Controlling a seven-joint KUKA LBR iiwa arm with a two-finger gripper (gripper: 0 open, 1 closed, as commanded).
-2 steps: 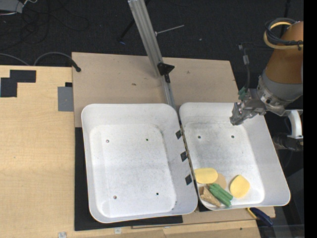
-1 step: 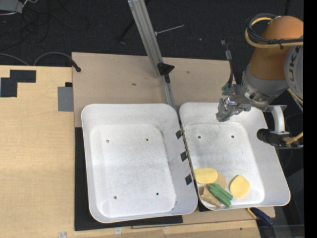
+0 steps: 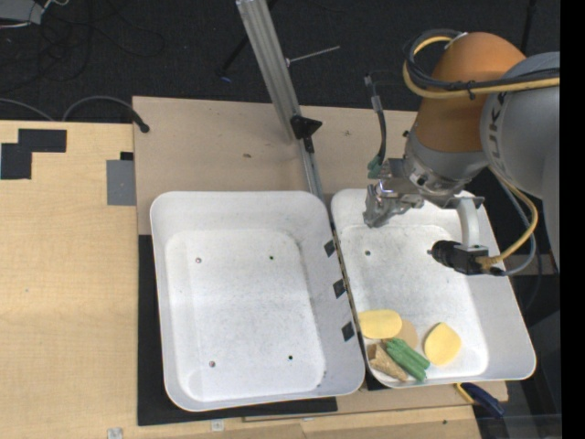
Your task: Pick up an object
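camera view: the grey two-finger gripper (image 3: 379,210) hangs over the far end of the right shallow white bin (image 3: 512,323), holding nothing; i cannot tell how its fingers are set. the flat yellow oval piece (image 3: 379,324), a round yellow one (image 3: 442,344) and a green stick (image 3: 407,358) lie at the near end, well apart from it. approach step: next it must travel toward them and descend.

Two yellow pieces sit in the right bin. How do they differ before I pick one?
The left yellow piece is wider and flatter looking, lying beside the bin divider; the right yellow piece is rounder and nearer the bin's outer side. The left one touches the green object; the right one sits just apart from it. Both are yellow and smooth.
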